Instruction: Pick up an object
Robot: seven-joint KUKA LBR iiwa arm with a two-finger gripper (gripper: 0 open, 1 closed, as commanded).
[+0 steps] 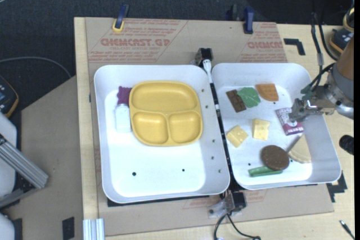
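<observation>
My gripper [296,114] reaches in from the right and hangs low over the right bin [320,137]. It sits right at a pink and white packet [286,121] near the bin's right side, and I cannot tell if it touches the packet. Spread through the same bin are a brown chocolate bar [235,100], a green piece [248,96], an orange cracker [268,91], two yellow cheese pieces [237,135] [260,129], a round brown cookie [274,158], a green bean [264,171] and a beige wedge [302,155].
The left bin [157,177] holds a yellow divided plate [166,112], with a purple item [124,94] and a white bottle [122,118] at its left. A black clip [203,56] sits between the bins at the back.
</observation>
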